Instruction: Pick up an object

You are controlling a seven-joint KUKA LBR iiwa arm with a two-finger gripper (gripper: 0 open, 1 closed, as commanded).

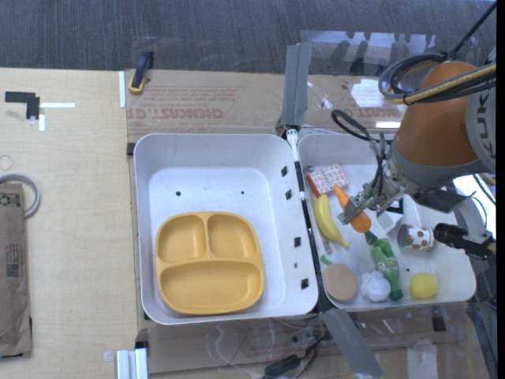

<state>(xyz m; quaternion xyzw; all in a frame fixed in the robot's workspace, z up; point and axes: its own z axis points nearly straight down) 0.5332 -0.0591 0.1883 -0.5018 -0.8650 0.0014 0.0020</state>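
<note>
Carrot (353, 212) in right bin (465, 290), under gripper (357, 206), beside banana (327, 221); fingers' state unclear. Nearer: round disc (342, 282), lemon (424, 285), green bottle (385, 264). Left bin (158, 164) with yellow divided plate (210, 260).

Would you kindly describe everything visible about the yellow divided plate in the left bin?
The yellow divided plate is a rounded-square tray that looks like matte plastic. It has three compartments: two small ones at the far side and one wide one at the near side. It lies flat and upright on the floor of the left bin, toward its near edge, touching nothing else.
</note>
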